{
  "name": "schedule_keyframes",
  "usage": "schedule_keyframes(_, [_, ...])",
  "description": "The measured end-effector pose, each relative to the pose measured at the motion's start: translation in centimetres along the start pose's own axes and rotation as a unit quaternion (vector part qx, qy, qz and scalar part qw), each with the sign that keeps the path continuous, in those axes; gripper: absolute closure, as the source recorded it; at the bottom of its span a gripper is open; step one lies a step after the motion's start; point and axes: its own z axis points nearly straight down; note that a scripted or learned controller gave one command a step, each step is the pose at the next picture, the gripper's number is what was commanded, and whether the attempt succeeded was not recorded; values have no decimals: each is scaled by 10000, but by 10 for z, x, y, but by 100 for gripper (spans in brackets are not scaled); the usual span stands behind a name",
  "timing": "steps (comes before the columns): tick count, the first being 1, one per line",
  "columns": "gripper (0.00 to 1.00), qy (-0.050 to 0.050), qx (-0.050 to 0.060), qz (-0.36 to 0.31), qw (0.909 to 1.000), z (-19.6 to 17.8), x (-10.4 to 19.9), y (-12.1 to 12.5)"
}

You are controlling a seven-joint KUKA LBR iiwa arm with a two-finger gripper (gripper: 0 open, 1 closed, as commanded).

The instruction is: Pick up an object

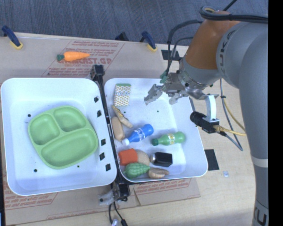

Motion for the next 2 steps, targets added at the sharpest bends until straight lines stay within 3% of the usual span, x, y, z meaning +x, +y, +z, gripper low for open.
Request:
schedule_keyframes(1, [0,2,0,-5,10000,130,18,-60])
schedule_keyframes(2, [0,4,2,-3,10000,130,43,-90])
